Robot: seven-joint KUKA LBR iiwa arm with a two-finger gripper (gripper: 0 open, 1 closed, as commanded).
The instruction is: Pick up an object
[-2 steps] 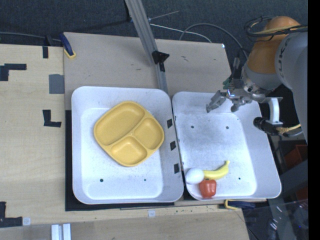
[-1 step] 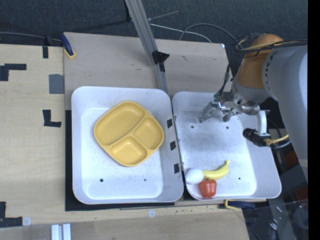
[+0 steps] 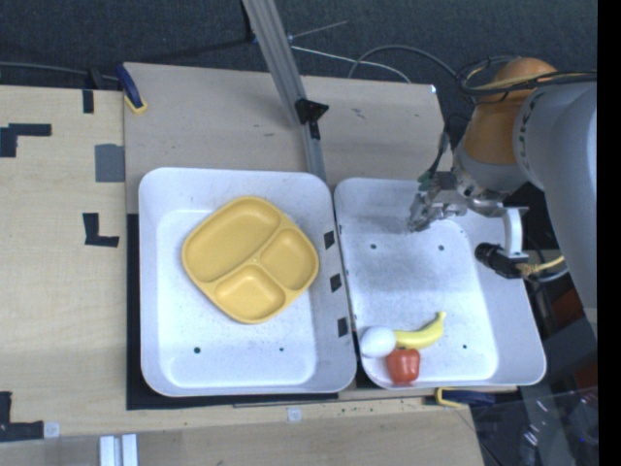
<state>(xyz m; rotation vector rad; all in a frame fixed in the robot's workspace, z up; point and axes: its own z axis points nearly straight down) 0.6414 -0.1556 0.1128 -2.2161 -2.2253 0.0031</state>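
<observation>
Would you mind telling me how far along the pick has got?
Done: nothing lifted; the banana, white egg and red pepper lie in the right bin. In hand: the gripper hovers near that bin's far edge. Left: reach down and grasp one.

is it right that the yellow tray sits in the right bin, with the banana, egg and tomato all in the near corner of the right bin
Not quite. The camera view shows the yellow tray in the left bin, not the right one. The rest holds: the banana, egg and tomato all lie in the near corner of the right bin.
</observation>
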